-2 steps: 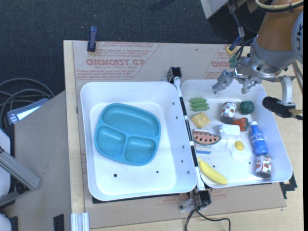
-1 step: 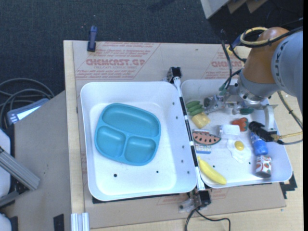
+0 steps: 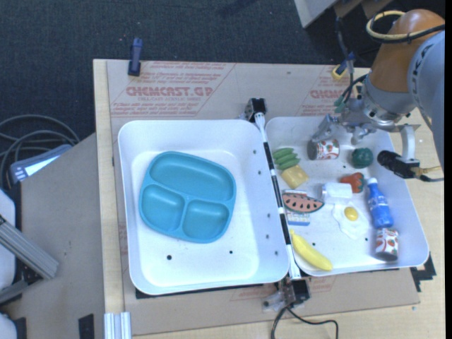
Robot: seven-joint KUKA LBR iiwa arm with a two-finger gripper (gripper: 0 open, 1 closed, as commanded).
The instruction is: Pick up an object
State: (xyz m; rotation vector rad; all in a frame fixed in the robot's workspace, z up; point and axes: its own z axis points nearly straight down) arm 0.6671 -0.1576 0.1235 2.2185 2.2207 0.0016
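On the worktop (image 3: 176,90), a blue divided plate (image 3: 187,196) sits in the left bin (image 3: 134,189), well apart from the jaws (image 3: 337,127). Just below-left of them stands a small red-and-white can (image 3: 325,148). Whether they are spread or pinching, I cannot tell. A green ball (image 3: 362,157) lies just below-right.

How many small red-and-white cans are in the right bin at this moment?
2. One red-and-white can lies at the bin's far side, just below the gripper; the other can sits near the bin's front right corner. The arm may hide more.
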